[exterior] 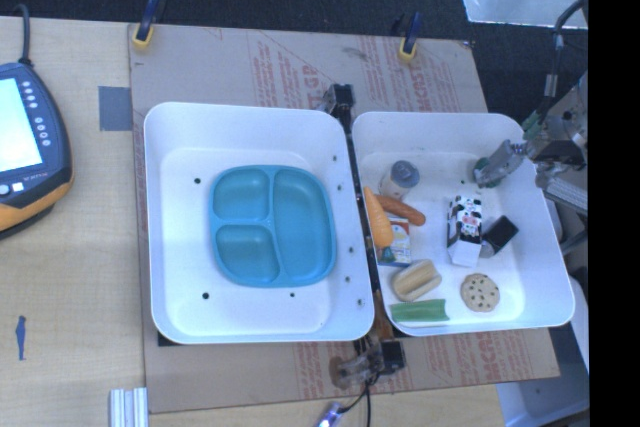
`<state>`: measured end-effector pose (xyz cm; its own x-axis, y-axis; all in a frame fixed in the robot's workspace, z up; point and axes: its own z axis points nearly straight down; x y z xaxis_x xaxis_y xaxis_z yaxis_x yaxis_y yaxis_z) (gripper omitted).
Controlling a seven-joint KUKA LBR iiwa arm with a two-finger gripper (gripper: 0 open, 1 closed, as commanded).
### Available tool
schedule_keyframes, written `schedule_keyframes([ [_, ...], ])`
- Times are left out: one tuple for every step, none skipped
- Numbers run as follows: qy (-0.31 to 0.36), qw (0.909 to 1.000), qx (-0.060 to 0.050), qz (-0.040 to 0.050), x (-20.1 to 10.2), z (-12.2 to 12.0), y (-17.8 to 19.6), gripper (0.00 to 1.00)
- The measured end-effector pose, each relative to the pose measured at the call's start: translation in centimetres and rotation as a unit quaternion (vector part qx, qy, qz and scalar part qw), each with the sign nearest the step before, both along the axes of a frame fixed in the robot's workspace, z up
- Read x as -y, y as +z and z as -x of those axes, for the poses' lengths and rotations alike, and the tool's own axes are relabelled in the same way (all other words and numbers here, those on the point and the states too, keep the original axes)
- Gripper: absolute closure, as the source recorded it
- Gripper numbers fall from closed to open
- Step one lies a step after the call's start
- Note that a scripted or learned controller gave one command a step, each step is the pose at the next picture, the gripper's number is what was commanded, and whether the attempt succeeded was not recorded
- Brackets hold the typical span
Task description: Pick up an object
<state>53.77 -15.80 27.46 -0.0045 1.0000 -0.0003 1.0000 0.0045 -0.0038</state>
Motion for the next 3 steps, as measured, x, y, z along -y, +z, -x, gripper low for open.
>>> schedule_keyframes([
  [0.001,1.0000,-0.001,0.0010,-0.5,-7.6,-6.3,0.00],
  [0.001,1.0000,-0.001,0.0006,-5.8,-9.3,-11.0,0.00],
  [0.000,1.0000,0.000,-0.0005,-6.0,-10.4,-16.2,0.00],
])
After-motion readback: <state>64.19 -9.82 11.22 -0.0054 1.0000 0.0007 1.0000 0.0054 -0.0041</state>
